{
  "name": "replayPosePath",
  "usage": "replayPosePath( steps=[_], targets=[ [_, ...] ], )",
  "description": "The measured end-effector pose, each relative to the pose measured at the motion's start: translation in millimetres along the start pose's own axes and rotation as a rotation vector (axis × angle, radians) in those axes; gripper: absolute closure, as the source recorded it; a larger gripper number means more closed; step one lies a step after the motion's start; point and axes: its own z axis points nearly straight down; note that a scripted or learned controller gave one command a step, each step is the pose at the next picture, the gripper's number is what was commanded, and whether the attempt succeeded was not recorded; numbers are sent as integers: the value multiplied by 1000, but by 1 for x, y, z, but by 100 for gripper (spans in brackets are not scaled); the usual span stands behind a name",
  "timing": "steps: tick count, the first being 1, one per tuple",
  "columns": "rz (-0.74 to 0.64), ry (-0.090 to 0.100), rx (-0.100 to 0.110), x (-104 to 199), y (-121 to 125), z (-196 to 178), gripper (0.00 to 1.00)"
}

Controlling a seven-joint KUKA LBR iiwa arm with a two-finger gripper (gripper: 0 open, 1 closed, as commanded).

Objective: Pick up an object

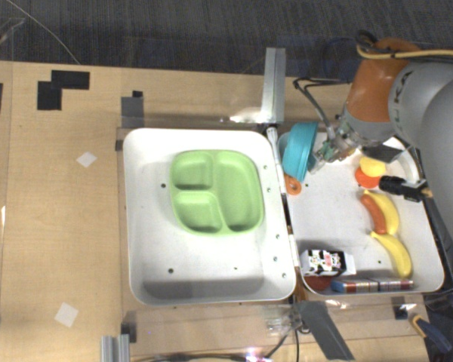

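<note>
The blue bowl [298, 149] stands tilted on edge at the right bin's [317, 225] top-left corner, long axis running up-down, touching the gripper [328, 148] just to its right; whether that grip is closed I cannot tell; bananas [389, 232] lie well apart.

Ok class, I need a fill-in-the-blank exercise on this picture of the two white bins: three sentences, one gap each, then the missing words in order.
1. The green divided tray lies in the ____ bin as the camera sees it.
2. The gripper is right beside a tilted ____ bowl at the right bin's far-left corner.
3. The yellow banana lies along that bin's ____ side.

Missing words: left; blue; right
</note>
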Motion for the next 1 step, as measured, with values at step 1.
replayPosePath(
  steps=[1],
  targets=[
    [-2, 0, -1, 0, 1, 0, 0]
  ],
)
